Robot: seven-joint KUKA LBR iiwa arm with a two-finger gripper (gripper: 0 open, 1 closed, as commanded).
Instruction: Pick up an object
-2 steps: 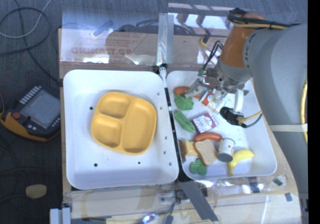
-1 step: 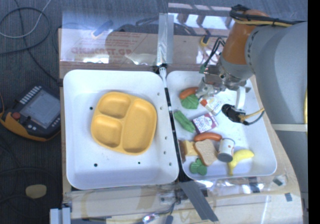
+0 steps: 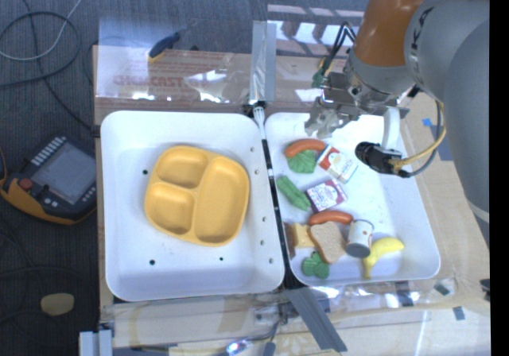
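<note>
The left bin [image 3: 119, 211] holds a yellow divided plate [image 3: 197, 194] near its middle. Right of that plate, past the shared rim, the right bin [image 3: 413, 227] carries the loose items — a green leafy piece [image 3: 301, 161] under an orange sausage [image 3: 305, 146], a red-and-white packet [image 3: 336, 163], a purple packet [image 3: 325, 195], a second sausage [image 3: 330, 218], a slice of bread [image 3: 327, 243], a small can [image 3: 359, 237] and a yellow banana [image 3: 382, 253] farthest from the plate. The gripper [image 3: 320, 123] hangs just above the orange sausage at the bin's far end; its fingers point down, slightly parted, nothing between them.
</note>
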